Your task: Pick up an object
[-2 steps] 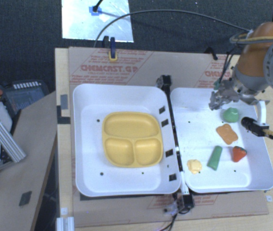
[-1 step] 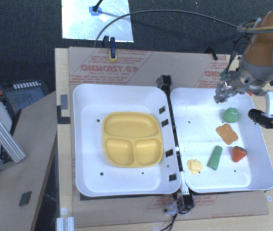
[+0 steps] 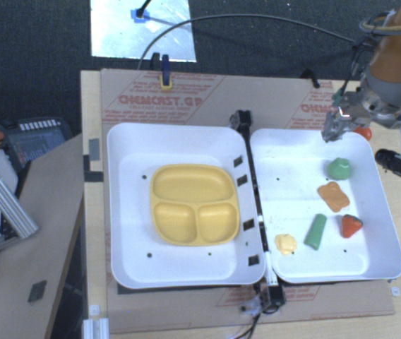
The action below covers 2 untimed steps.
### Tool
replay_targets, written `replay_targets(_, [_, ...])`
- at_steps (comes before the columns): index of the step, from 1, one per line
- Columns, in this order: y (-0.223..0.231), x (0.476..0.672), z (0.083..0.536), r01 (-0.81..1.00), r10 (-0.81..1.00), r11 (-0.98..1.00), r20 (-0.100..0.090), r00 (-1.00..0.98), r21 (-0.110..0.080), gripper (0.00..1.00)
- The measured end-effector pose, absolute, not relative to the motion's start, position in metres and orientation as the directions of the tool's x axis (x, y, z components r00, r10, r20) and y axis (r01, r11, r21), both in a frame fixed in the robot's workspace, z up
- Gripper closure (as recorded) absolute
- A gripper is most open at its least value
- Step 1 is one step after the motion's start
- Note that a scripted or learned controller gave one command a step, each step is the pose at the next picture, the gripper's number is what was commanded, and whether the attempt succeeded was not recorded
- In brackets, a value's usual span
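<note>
Gripper [image 3: 336,128] over right bin's [image 3: 377,260] far edge, finger state unreadable.
Arm cut off right; small green lump [image 3: 339,168] just below, shape blurry.

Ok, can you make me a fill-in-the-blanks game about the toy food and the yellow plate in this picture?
1. The yellow tray lies in the ____ bin of the camera view.
2. The yellow tray has ____ compartments.
3. The right bin holds ____ small toy items.
4. The gripper hangs over the far edge of the right bin, closest to the round ____ item.

Missing words: left; three; five; green
</note>
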<state>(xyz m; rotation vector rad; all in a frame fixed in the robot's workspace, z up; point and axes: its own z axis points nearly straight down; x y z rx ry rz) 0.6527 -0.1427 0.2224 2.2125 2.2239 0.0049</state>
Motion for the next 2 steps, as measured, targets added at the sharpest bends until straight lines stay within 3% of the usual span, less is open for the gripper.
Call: replay_targets(2, [-0.036,0.636,0.241,1.0,1.0,0.008,0.001,-0.008,0.002,1.0])
